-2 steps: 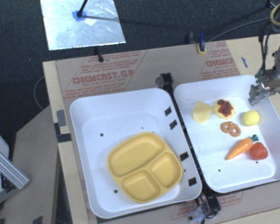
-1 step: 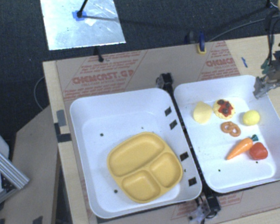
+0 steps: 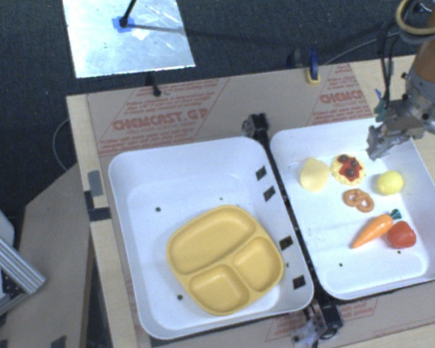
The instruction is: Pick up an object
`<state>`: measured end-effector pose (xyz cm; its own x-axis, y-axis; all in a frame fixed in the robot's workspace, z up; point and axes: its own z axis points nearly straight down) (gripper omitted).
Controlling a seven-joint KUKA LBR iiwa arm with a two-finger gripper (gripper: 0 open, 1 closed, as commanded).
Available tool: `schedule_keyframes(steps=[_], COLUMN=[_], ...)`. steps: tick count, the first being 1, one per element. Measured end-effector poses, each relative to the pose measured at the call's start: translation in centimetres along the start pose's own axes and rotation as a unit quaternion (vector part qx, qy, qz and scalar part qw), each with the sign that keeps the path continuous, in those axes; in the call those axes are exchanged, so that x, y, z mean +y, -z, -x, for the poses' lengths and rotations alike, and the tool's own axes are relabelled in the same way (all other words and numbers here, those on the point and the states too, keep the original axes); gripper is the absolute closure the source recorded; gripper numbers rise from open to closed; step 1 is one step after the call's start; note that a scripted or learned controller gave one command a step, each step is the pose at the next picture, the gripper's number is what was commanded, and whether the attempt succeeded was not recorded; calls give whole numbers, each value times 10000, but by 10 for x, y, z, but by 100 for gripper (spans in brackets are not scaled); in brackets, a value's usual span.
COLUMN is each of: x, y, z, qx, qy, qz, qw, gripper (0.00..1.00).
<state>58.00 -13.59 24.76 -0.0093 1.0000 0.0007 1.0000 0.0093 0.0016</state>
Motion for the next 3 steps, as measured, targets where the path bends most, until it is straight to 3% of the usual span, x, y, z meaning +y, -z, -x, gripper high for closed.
schedule_keyframes(steps=[3], x=[28], y=[-5], z=[-160], qx=[9], qy=[5], qz=[10], qw=[10000], gripper=[100])
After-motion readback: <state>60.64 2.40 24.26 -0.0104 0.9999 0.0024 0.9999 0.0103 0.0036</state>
